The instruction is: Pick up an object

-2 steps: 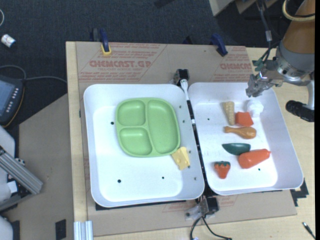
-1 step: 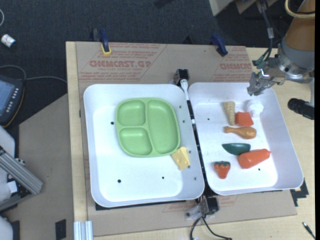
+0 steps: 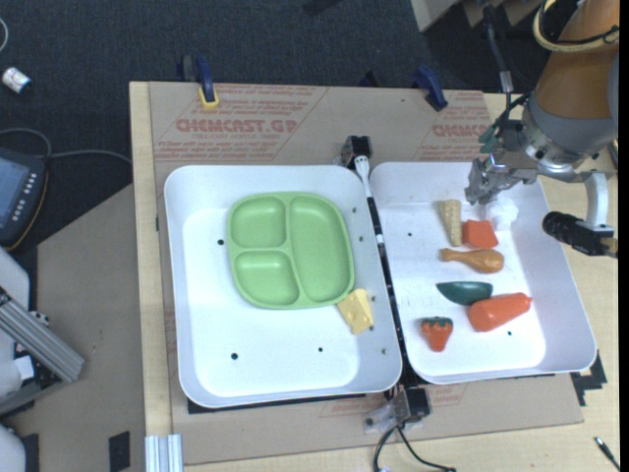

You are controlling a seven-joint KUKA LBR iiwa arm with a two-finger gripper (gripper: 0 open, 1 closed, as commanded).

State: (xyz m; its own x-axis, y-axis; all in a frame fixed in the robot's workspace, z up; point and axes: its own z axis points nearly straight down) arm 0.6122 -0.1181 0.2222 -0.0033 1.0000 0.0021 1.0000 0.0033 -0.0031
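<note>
The right bin holds several toy foods: a pale corn piece, a small red-orange block, a brown drumstick, a dark green pod, an orange carrot-like piece and a small red strawberry. A green divided plate lies in the left bin, with a yellow cheese wedge just off its lower right corner. My gripper hangs over the far part of the right bin, just above the red-orange block and the corn, with nothing seen between its fingers.
The arm comes in from the upper right, over the right bin's far corner. A black ridge runs between the two bins. Blue clamps hold the cardboard base at the back edge.
</note>
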